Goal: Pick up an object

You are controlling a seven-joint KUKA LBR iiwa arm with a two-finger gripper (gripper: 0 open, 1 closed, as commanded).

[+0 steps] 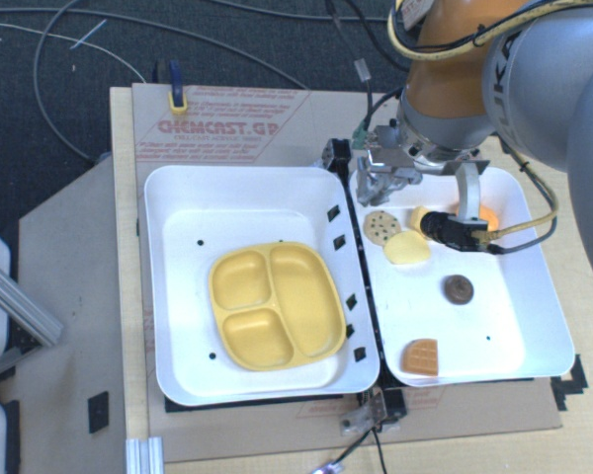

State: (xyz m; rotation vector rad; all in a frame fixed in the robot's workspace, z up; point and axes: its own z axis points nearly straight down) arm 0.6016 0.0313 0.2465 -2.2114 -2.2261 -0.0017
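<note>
My gripper (381,194) hangs over the back left corner of the right bin (534,349), just above a round speckled cookie (380,227). Nothing shows in its grasp. A pale yellow lump (407,250) lies right beside the cookie. Further forward sit a small brown ring-shaped piece (459,288) and a tan waffle-like piece (421,356) near the front wall. An orange object (487,216) peeks out behind the wrist, mostly hidden.
The left bin (168,294) holds a yellow divided plate (275,304) with three compartments. A dividing wall (361,265) with black clips runs between the bins. The big grey and orange arm (474,38) looms over the back right.
</note>
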